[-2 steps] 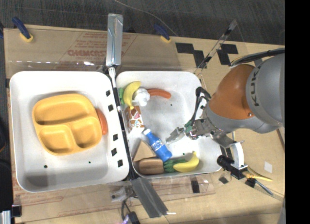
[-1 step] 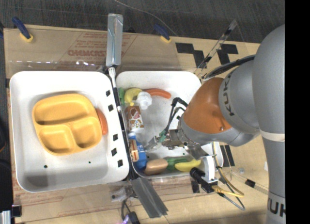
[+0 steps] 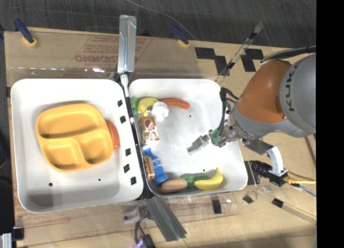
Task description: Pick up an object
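My gripper [image 3: 198, 144] hangs low over the bare middle-right floor of the right bin [image 3: 183, 88], reaching in from the right below the orange wrist band [image 3: 263, 99]. No object lies under or against it. Along the bin's left wall lie a yellow-green toy [image 3: 145, 103], a white piece [image 3: 160, 111], an orange-red sausage shape [image 3: 176, 102], a brown packet [image 3: 149, 130] and a blue item [image 3: 151, 163]. At the front wall sit a brown oblong [image 3: 173, 185], a green piece [image 3: 193, 177] and a yellow banana [image 3: 211, 180].
The left bin [image 3: 32, 198] holds a yellow divided tray [image 3: 72, 134] with an orange object [image 3: 114, 135] at its right edge. A metal bar [image 3: 127, 43] stands behind the divider. Cables and clamps lie on the bench at right.
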Tool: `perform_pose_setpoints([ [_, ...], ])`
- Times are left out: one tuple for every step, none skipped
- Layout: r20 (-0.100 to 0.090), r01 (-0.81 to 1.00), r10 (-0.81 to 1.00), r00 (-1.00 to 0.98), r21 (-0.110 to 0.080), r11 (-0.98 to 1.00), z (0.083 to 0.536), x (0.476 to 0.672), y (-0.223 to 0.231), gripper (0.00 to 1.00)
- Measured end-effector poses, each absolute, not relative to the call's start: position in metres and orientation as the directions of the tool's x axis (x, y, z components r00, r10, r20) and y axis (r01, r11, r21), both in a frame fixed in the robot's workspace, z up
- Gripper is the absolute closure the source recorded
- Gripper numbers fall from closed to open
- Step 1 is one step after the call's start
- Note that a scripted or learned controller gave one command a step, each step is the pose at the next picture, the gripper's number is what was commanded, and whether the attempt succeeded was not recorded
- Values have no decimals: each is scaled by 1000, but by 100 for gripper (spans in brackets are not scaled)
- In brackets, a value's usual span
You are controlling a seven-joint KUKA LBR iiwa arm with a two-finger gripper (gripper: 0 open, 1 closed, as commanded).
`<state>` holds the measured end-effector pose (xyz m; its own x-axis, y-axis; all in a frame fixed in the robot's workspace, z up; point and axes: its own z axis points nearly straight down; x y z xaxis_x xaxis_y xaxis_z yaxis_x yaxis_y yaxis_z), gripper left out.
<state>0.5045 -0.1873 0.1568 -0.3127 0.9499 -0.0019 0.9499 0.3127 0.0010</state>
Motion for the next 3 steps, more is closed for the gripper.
perform_pose_setpoints([
  [1, 1000, 1000, -10, -3, 10, 118, 543, -164, 0],
  [0, 977, 977, 213, -1, -213, 92, 627, -172, 0],
  [0, 951, 951, 308, 0, -308, 114, 624, -163, 0],
])
